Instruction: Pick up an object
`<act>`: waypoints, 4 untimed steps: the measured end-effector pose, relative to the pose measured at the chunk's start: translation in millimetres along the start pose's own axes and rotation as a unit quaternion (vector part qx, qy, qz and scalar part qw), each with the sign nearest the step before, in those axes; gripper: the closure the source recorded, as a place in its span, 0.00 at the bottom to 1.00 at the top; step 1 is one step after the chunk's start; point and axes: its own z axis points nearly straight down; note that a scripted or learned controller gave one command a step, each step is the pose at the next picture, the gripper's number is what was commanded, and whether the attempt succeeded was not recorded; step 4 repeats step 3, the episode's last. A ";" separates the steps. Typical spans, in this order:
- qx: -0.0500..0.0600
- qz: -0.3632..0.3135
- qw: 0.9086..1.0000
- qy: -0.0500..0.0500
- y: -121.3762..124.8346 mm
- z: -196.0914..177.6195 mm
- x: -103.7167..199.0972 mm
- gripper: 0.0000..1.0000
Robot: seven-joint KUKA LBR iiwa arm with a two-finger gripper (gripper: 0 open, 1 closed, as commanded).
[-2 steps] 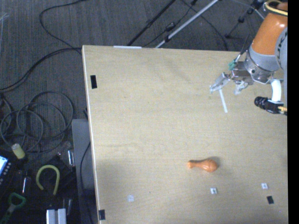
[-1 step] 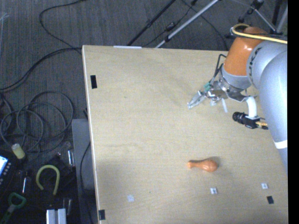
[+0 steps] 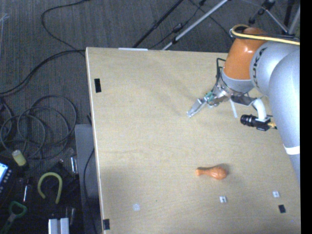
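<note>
On the floor at the far left, around nine o'clock, black cables [image 3: 39, 123] lie in loose coils, and below them toward seven o'clock sit a small pale cylinder [image 3: 18, 157], a yellow-green hook [image 3: 50, 185] and a green-handled tool [image 3: 14, 212]; the corner of a lit blue screen [image 3: 3, 174] shows at the edge, too small to read. A grey box [image 3: 83, 174] stands against the board's left side. The tan board [image 3: 146, 145] fills the middle, with a black tab [image 3: 98, 85] near its ten o'clock corner and another [image 3: 106, 224] at its lower left edge; neither bears legible writing. Light-stand legs [image 3: 204, 13] cross the dark carpet at twelve to one o'clock. The orange object [image 3: 213, 172], bulb-shaped with a narrow neck pointing left, lies flat on the board at about five o'clock, alone and well apart from the gripper. Small white squares [image 3: 223, 199] and a black mark [image 3: 282, 208] sit near it toward the lower right; any print on them is too small to make out. The gripper [image 3: 193, 111] hangs over the board at about two o'clock, tilted down to the left, its fingers drawn together to a narrow tip with nothing between them. The arm [image 3: 282, 82] enters from three o'clock, its orange band [image 3: 241, 57] just above the wrist, and a black fitting [image 3: 253, 121] juts beneath it. No brand name or label can be read anywhere.
</note>
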 end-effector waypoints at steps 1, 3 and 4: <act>-0.002 0.001 1.000 0.002 0.9 -9.2 0.9 1.00; 0.000 0.031 1.000 0.001 -47.6 -151.3 51.5 1.00; 0.000 0.031 1.000 0.001 -47.6 -151.3 51.5 1.00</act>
